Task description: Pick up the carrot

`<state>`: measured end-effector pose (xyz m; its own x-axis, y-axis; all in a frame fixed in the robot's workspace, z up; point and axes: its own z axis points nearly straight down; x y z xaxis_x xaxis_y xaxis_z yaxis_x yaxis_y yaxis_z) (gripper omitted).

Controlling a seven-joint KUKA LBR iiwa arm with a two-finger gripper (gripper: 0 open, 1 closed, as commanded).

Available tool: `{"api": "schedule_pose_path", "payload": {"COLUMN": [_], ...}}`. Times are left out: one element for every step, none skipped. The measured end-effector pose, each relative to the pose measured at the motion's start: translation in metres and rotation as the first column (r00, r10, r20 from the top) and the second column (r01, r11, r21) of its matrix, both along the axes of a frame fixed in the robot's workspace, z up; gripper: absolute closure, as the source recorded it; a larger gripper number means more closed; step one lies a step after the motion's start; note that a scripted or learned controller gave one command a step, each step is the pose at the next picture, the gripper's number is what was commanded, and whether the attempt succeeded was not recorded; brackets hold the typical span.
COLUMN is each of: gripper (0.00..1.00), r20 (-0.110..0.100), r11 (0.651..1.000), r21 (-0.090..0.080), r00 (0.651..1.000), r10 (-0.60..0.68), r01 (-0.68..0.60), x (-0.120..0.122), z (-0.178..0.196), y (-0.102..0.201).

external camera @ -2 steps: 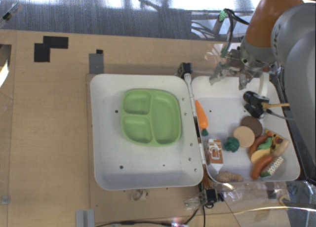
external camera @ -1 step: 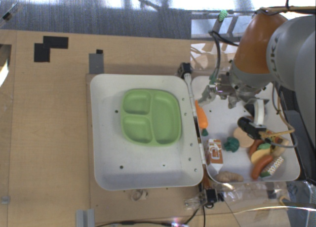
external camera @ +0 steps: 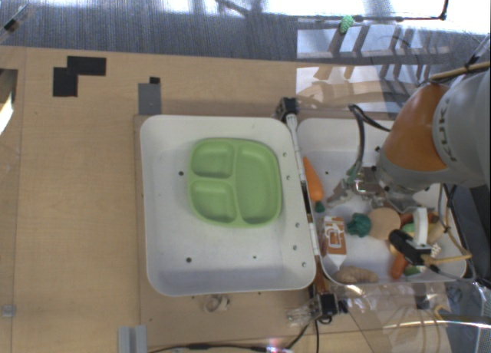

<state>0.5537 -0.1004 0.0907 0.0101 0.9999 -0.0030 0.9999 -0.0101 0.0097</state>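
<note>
Along the right bin's [external camera: 337, 133] left wall your carrot [external camera: 312, 179] lies untouched, gripper [external camera: 343, 190] just beside it with fingers spread and nothing between them, so the closing and lifting are all left.

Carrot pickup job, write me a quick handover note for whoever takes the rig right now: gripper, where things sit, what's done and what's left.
Gripper: the two-finger gripper on the grey arm with the orange band hovers over the right white bin, with nothing visible between its fingers.
Carrot: the long orange carrot lies along the right bin's left wall, just left of the gripper, apart from it.
Also in the right bin: a small dark green broccoli-like piece, a brown and white packet and a beige lumpy piece.
Left white bin holds a light green divided plate.
Done: arm is over the right bin.
Left: close on the carrot, lift it.
</note>
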Motion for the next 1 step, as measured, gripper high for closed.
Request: {"api": "schedule_pose_path", "payload": {"gripper": [0.0], "r20": [0.005], "r11": [0.985], "r21": [-0.002], "r00": [0.985], "r10": [0.172], "r01": [-0.172], "x": [-0.02], "z": [-0.0016], "y": [-0.0409]}}
